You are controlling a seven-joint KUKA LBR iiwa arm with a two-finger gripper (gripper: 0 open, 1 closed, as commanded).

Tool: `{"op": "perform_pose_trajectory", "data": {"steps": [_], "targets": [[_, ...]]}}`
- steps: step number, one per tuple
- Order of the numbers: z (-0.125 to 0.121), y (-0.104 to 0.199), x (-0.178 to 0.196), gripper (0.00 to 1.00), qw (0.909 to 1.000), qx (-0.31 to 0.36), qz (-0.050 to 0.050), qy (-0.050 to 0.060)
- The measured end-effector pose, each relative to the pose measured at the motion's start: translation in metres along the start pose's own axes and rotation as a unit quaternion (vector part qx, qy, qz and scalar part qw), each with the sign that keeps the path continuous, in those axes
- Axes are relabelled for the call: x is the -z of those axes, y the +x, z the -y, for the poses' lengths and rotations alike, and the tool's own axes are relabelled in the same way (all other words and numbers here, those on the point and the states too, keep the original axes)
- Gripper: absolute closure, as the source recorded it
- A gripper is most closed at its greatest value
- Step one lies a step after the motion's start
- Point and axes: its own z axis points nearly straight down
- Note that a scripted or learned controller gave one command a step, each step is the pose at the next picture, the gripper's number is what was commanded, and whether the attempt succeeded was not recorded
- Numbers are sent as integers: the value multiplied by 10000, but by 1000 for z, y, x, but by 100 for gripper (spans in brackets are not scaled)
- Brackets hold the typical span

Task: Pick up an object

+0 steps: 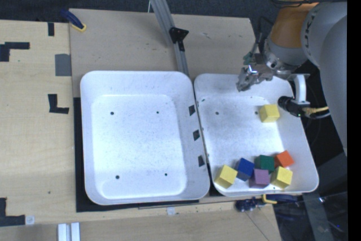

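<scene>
In the camera view the gripper (246,83) hangs over the far part of the right bin (225,121), near its rim at about 1 o'clock from the bin's middle, and nothing is visible between its fingers; the picture is too small and too blurred at that place, so I cannot tell if the pincer is released or clenched. The nearest thing to take is the single yellow block (269,113), which lies alone on the bin floor at about 4 o'clock from the gripper, near but clearly apart from it. The other candidates are packed together at the near edge of this bin, at 6 o'clock from the gripper and well apart from it: a second yellow block (227,176), a blue block (245,168), a green block (264,163), a purple block (260,177), an orange block (284,158) and a third yellow block (282,177). The left bin (138,132) has no blocks in it. In my judgement the first risk is a descent at the present place, because there the fingers would meet only bare floor close to the far wall. The second risk is the cluster: the blocks touch each other or nearly so, and a finger could land on top of a neighbour or push the pile against the rim in place of closing around one block. The lone block seems the safer aim, but it sits slightly turned, so fingers not aligned with its sides could make it slip out.
</scene>
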Motion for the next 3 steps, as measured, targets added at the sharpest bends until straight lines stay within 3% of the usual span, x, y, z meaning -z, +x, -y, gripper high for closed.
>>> {"op": "perform_pose_trajectory", "data": {"steps": [1, 2, 3], "targets": [[1, 7, 61, 100, 10000, 0, 2, -8], [0, 8, 91, 100, 10000, -3, -1, 7], [1, 54, 80, 100, 10000, 12, -2, 31]]}}
